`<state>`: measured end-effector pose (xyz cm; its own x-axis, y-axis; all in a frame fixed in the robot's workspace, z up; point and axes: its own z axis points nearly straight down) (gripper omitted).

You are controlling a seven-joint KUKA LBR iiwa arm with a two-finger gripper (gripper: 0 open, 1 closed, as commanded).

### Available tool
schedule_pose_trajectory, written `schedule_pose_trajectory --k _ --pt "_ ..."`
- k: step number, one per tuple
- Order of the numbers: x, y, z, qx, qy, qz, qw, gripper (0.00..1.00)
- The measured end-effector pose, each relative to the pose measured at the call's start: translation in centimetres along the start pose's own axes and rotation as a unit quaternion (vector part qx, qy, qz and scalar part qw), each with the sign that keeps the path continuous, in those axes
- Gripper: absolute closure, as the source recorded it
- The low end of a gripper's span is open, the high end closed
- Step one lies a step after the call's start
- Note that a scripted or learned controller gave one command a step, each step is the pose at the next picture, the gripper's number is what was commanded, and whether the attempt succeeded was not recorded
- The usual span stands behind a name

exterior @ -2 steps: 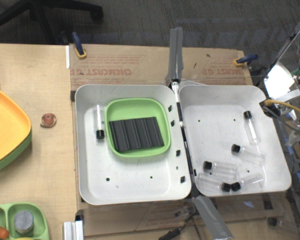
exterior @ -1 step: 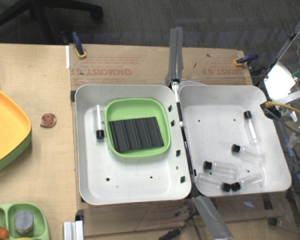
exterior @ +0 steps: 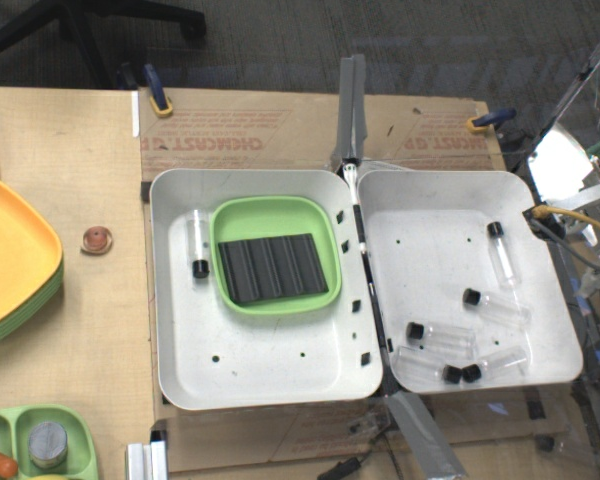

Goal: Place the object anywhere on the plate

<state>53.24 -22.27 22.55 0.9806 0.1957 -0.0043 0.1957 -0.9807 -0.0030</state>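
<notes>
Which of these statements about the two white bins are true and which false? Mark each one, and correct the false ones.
1. A green square plate sits in the left white bin. True.
2. A dark ribbed rectangular slab lies on that plate. True.
3. The clear plastic tube with a black cap in the left bin lies on the plate. False: it lies beside the plate.
4. The right white bin holds one tube. False: it holds several.

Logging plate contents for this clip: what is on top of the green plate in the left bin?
A dark ribbed rectangular slab lies on the green plate, covering most of its floor, so the surface beneath is hidden. A clear vial lies beside the plate, on the left bin floor.
</notes>
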Motion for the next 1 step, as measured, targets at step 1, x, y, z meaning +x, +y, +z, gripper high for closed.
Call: schedule_pose_trajectory --k 1 --pt "6.53 1.24 -2.77 -0.001 0.0 -0.013 0.9999 0.0"
